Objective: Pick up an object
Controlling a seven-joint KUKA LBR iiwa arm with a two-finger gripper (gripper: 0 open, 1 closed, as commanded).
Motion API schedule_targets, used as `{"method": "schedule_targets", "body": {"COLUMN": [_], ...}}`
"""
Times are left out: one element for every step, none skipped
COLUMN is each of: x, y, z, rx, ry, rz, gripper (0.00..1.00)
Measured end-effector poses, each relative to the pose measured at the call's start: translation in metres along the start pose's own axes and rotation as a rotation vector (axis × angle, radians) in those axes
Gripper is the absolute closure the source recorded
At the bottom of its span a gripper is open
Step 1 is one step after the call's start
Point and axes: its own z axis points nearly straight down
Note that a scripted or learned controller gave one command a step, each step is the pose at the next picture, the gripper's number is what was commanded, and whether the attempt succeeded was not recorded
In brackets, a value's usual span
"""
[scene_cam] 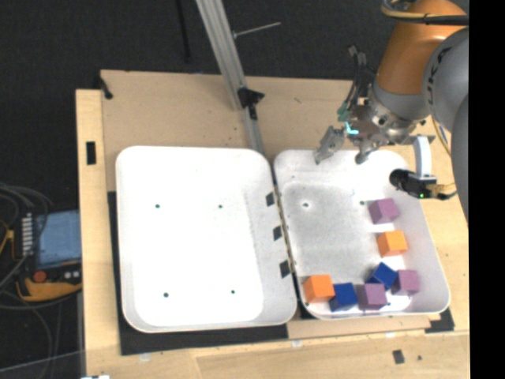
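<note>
Blocks (353, 293) crowd the right bin's (339, 235) near edge, while the hand (343, 153) hangs spread and bare above its far rim

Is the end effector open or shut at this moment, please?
Open. The end effector shows two fingers spread apart above the right bin's far edge, with nothing between them.

The grey arm (442, 54) reached in with its orange band just above the wrist; below it the gripper (342, 152) hung with fingers spread, holding nothing
</note>
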Motion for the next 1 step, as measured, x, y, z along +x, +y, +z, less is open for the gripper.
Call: {"method": "schedule_targets", "body": {"x": [-0.0006], "y": [0.0008], "z": [-0.0037], "rx": [-0.005], "ry": [-0.003], "rz": [-0.002], "gripper": [0.00]}}
